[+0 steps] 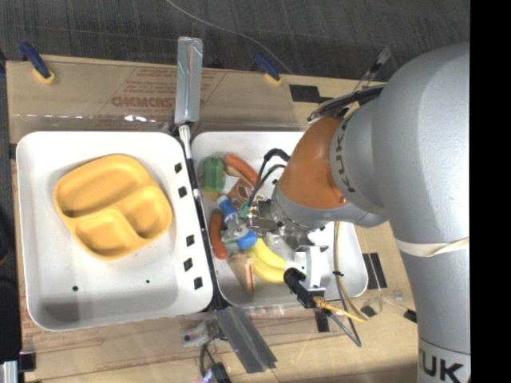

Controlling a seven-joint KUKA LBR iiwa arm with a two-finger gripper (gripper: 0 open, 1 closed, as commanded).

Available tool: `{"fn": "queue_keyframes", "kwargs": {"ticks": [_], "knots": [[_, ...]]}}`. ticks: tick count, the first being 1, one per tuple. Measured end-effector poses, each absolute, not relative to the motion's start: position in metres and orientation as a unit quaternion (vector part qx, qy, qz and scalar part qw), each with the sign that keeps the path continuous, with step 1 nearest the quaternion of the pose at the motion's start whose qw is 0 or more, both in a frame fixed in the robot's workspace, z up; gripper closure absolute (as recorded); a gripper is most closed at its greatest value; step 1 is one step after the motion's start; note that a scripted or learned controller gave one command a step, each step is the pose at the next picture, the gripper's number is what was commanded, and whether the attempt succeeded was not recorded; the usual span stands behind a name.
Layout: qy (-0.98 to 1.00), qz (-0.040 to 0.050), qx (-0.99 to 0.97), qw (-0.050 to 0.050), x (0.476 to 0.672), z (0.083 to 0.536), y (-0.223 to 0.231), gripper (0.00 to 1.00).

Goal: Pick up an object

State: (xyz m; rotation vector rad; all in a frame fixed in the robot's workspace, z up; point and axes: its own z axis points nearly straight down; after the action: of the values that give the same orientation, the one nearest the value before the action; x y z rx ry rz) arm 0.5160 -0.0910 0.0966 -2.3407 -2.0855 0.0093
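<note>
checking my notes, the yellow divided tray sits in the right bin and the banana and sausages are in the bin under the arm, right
Not quite: the camera view shows the yellow divided tray in the left bin. The banana and sausages do lie in the bin under the arm.

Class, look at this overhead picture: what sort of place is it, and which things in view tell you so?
Probably a robotics lab bench for grasping trials. A large grey arm reaches into the right white bin of toy food, such as a banana; the left white bin holds a yellow divided tray.

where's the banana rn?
The banana lies in the right bin, toward its near edge, just below the arm's wrist and beside a red sausage to its left.
</note>
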Motion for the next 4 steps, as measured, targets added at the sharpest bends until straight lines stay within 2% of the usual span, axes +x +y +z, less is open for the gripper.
{"fn": "queue_keyframes", "kwargs": {"ticks": [1,2,3,4], "knots": [[-0.454,-0.0013,-0.891,0.001,0.513,0.093,-0.098,0.0],[-0.386,0.0005,-0.922,0.001,0.557,0.092,-0.092,0.0],[-0.232,-0.0001,-0.973,0.001,0.572,0.093,-0.107,0.0],[-0.104,0.0016,-0.995,0.001,0.587,0.095,-0.094,0.0]]}}
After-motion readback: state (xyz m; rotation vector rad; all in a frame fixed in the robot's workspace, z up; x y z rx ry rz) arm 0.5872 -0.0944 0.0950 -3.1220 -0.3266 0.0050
